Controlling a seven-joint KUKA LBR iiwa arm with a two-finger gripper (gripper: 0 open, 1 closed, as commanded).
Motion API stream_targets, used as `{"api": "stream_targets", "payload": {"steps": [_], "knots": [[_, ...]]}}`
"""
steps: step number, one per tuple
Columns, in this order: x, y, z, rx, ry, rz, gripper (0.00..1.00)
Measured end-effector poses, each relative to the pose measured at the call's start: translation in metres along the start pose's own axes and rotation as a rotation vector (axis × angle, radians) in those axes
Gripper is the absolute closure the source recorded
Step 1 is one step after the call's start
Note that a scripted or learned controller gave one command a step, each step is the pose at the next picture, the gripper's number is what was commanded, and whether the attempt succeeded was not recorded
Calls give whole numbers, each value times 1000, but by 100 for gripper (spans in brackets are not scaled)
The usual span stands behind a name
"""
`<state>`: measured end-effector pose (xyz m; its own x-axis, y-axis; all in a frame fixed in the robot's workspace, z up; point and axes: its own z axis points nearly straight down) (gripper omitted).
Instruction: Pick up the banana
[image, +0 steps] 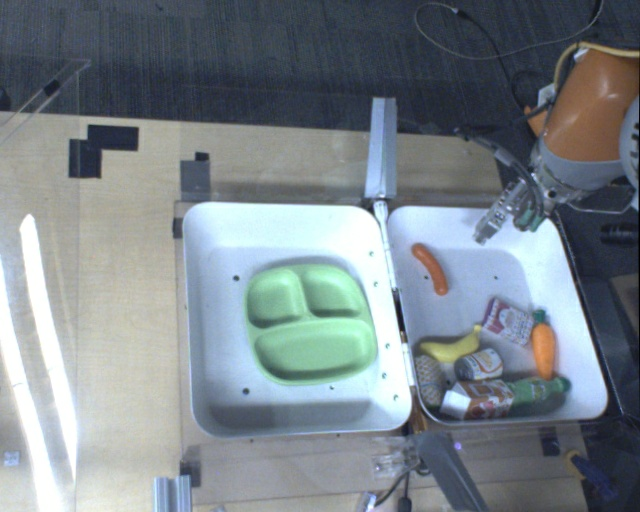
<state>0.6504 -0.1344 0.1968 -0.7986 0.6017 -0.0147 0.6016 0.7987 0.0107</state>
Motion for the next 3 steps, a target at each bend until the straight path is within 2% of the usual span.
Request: {"api": "stream_targets", "payload": {"steps": [1,2,3], "knots": [[0,0,0,0,0,0,0],[84,-32,91,7,12,-61,0],[108,-27,105,3,0,150,0]]}}
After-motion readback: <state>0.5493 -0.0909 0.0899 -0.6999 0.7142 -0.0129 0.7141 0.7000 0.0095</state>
